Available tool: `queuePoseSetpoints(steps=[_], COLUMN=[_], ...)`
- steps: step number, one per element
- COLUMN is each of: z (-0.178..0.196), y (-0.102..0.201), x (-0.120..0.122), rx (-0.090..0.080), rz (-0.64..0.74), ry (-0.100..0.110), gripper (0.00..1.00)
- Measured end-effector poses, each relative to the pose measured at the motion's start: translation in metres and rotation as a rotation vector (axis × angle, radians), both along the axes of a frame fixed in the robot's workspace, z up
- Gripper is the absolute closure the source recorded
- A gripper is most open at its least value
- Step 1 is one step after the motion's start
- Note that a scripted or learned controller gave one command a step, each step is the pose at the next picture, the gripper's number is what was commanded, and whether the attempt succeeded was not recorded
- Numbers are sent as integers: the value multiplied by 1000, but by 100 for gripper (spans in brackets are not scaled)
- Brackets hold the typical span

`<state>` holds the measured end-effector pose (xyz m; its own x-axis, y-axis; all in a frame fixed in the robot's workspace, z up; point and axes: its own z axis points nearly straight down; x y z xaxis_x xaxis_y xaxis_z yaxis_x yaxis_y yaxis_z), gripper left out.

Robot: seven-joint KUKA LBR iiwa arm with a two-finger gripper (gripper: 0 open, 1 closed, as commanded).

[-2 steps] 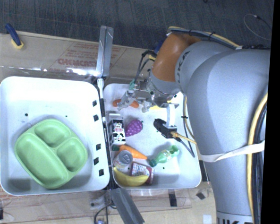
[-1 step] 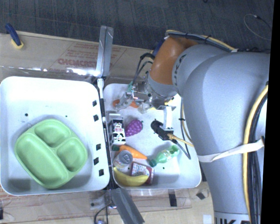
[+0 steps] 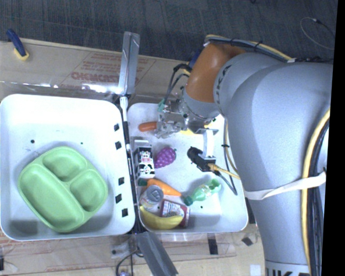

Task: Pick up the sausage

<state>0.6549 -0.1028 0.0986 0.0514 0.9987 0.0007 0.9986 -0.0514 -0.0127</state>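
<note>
I hover my claw point(image 3: 168, 124) just beside the sausage point(image 3: 147, 126), grip unreadable from here; next I must settle over it.

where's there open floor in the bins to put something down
Left bin: bare floor along its far side and corners, around the green divided plate. Right bin: crowded near front with banana, carrot, bottle; gripper over the sausage. Small gap right of the grapes.
</note>
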Motion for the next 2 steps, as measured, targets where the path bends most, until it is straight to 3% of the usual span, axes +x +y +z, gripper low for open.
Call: queuePoseSetpoints(steps=[1, 2], z=[0, 8], y=[0, 1], x=[0, -1], rx=[0, 1], rz=[0, 4], ry=[0, 5], gripper=[0, 100])
